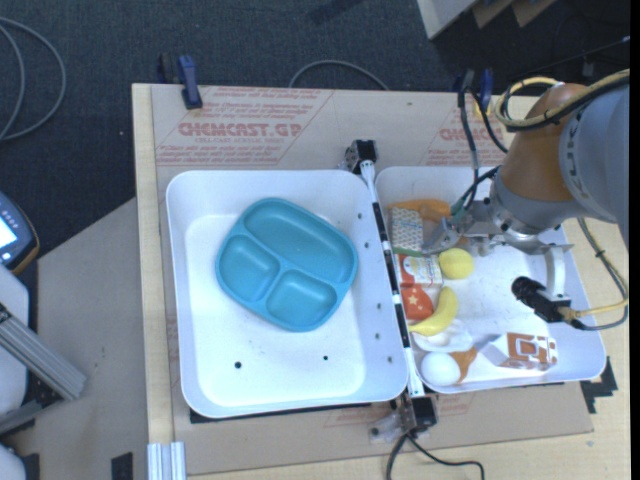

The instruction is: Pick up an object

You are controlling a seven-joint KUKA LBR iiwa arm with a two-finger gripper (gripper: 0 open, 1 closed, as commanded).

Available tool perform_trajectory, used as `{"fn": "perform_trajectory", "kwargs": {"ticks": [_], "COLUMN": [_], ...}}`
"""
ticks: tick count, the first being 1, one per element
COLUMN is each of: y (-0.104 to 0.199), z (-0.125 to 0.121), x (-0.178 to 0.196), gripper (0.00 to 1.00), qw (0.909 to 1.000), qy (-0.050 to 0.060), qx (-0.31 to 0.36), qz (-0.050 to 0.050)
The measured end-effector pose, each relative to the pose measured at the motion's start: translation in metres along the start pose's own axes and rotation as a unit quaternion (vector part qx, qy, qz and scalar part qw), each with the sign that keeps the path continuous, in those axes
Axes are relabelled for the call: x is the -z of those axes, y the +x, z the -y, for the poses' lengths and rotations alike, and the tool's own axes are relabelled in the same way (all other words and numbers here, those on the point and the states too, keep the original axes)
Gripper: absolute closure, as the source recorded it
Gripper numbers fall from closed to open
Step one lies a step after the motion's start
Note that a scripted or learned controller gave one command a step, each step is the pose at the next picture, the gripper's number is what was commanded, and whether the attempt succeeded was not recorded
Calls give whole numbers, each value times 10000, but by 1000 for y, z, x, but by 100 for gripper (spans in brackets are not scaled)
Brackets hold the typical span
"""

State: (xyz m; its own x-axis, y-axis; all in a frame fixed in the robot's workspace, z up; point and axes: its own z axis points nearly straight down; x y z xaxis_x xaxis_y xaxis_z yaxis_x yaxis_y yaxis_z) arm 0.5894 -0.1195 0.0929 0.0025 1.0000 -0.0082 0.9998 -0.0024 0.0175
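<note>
The right bin (570,358) holds several small things: a yellow lemon-like ball (456,263), a banana (440,314), a red piece (417,299), a white egg (440,368), an orange carrot-like piece (465,360), an orange piece (427,208) at the top, a speckled packet (408,230) and a white and orange patterned card (530,349). My gripper (462,236) hangs low over the upper part of this bin, just above the yellow ball. Its fingers are hidden under the wrist.
In the left bin (200,348) lies a blue divided plate (288,263). A raised rim between the two bins runs down the middle. The arm's orange band (535,158) and grey body cover the right bin's upper right corner.
</note>
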Motion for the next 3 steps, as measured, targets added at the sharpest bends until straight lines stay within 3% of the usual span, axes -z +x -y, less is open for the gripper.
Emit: {"fn": "perform_trajectory", "kwargs": {"ticks": [1,2,3], "y": [2,2,-12], "z": [-1,-1,-51], "x": [11,9,-10], "gripper": [100,0,0], "qw": [10000,10000,10000], "qy": [-8,4,88], "qx": [7,7,28], "qz": [-22,-24,-36]}}
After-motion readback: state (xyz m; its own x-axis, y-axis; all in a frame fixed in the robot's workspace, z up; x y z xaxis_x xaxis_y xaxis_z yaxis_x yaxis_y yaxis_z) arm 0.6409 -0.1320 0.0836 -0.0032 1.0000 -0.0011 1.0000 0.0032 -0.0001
